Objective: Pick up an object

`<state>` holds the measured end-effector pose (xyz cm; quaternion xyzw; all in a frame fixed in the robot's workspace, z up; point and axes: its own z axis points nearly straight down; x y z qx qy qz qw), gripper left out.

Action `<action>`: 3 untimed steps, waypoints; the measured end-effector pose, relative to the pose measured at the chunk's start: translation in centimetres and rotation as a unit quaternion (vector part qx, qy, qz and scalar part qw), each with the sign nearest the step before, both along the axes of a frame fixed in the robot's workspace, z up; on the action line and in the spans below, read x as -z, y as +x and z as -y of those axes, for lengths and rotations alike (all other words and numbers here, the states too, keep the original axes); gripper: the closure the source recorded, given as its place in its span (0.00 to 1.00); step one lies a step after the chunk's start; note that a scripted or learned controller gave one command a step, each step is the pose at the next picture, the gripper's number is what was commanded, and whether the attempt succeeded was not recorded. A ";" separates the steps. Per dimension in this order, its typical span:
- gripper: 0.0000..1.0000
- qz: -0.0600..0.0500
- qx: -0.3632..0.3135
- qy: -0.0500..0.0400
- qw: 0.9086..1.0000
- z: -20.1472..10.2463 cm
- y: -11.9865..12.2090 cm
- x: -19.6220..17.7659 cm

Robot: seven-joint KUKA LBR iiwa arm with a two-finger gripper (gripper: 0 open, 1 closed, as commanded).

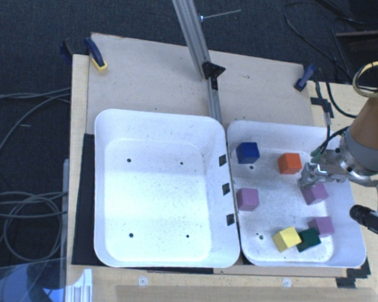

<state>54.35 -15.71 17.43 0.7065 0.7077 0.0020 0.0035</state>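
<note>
Gripper (pixel 314 176) sits atop a purple block (pixel 315 193) at the right bin's (pixel 253 246) three o'clock; we cannot tell its jaw state. Block looks light, rigid, perhaps best pinched across flat sides.

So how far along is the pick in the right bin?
Approach looks done: the gripper is down in the right bin, right at a purple block. In hand: closing on that block; whether it is gripped can't be told. Left: lifting it clear. The orange block and blue block sit untouched.
</note>
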 end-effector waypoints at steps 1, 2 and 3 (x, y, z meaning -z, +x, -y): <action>1.00 0.000 0.000 0.000 1.000 0.1 0.3 -4.4; 1.00 0.001 0.000 0.000 1.000 0.0 -0.2 -10.6; 1.00 -0.002 -0.002 0.001 1.000 -4.8 1.1 -10.7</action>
